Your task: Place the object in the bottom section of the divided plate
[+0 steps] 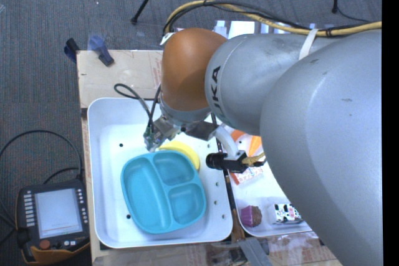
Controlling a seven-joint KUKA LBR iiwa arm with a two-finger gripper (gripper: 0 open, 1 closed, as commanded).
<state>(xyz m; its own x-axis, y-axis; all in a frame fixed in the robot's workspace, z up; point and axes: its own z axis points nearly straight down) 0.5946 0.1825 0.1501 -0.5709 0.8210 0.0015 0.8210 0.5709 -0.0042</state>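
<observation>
A blue divided plate (144,189) with three sections lies in the left white bin (103,152). A yellow rounded object (185,151) rests against the plate's far right edge, partly hidden by the plate rim and the wrist. My gripper (151,141) hangs just over the plate's far edge, right beside the yellow object on its left. The big grey arm and orange band cover the bin's far right corner.
The right bin (269,230) holds a purple cupcake-like thing (251,215), a black-and-white spotted item (285,213), an orange piece (254,145) and a pale red-speckled item (248,175). A teach pendant (55,216) lies on the floor at the left.
</observation>
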